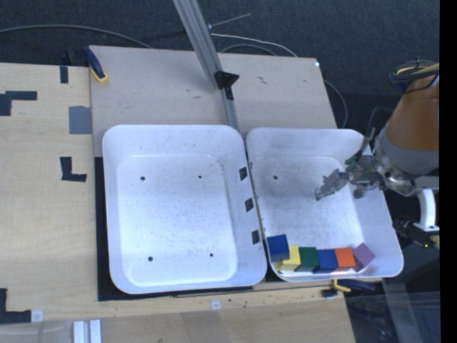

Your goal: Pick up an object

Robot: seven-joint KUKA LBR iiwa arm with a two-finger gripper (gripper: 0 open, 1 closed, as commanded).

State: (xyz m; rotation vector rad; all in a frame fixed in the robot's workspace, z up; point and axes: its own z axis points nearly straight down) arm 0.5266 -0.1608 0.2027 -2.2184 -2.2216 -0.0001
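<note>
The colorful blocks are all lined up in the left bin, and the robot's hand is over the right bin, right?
Not quite. The camera view shows the colorful blocks lined up along the near edge of the right bin, not the left bin. The rest is right: the gripper is over the right bin, away from the blocks.

"Where were the blocks?"

"They sat in a row along the near edge of the right bin (323, 143). A blue block (277, 246) was at the left end, on top of a yellow block (289, 261)."

"And after those?"

"Next came a green block (308, 256), another blue block (327, 259), an orange block (345, 257), and a purple block (363, 254) tipped against the bin's corner. They all touched side by side."
</note>
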